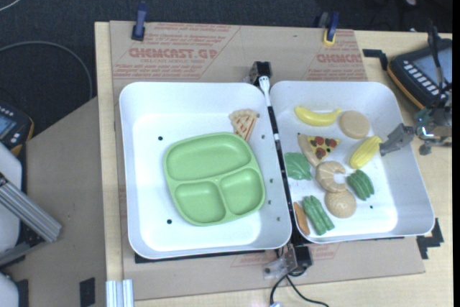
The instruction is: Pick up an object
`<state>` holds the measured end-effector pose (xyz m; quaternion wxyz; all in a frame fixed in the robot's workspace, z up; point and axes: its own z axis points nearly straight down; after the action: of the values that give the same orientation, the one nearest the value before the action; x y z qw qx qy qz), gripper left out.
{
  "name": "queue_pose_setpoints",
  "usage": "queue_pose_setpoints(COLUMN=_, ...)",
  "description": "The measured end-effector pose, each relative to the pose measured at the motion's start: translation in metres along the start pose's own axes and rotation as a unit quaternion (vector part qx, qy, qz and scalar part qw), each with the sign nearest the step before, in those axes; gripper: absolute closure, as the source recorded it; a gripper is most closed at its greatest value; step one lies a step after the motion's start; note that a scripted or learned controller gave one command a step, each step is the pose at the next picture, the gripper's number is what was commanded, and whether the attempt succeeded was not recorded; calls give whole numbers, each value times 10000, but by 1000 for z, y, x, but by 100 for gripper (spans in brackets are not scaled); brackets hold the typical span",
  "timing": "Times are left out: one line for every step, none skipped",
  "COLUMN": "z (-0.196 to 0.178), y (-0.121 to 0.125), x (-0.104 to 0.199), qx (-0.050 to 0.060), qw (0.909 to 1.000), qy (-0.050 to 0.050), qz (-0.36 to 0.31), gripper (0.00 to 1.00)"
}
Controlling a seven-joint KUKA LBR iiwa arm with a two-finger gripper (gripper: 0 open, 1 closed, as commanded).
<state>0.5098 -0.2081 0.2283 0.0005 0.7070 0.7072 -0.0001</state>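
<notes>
The right bin (410, 205) holds several toy foods. Among them are a yellow banana (316, 115), a tan cookie (354, 124), a pizza slice (319, 147) and a yellow corn cob (364, 151). A green lettuce leaf (297, 166), a donut (331, 174), a dark green cucumber (361, 184), a bread roll (341, 203), green beans (317, 215) and an orange piece (300, 218) lie nearer the front. My gripper (406, 136) is at this bin's right rim, to the right of the corn cob and apart from it. Nothing shows in it.
The left bin (140, 154) bears a green divided plate (213, 177) and a waffle-like wedge (244, 123) at its back right. Blue (139, 23) and yellow (330, 28) clamps pin the cardboard at the back. A black and orange device (424, 72) sits at the far right.
</notes>
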Motion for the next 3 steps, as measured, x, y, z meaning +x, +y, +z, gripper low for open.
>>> queue_pose_setpoints(z=129, y=7, x=53, qx=-72, qw=10000, qy=-19, qz=-2, gripper=0)
queue_pose_setpoints(z=-33, y=-31, x=141, qx=-21, qw=10000, qy=4, qz=-28, gripper=0)
queue_pose_setpoints(z=-201, y=-30, x=68, qx=-97, qw=9999, qy=-32, qz=24, gripper=0)
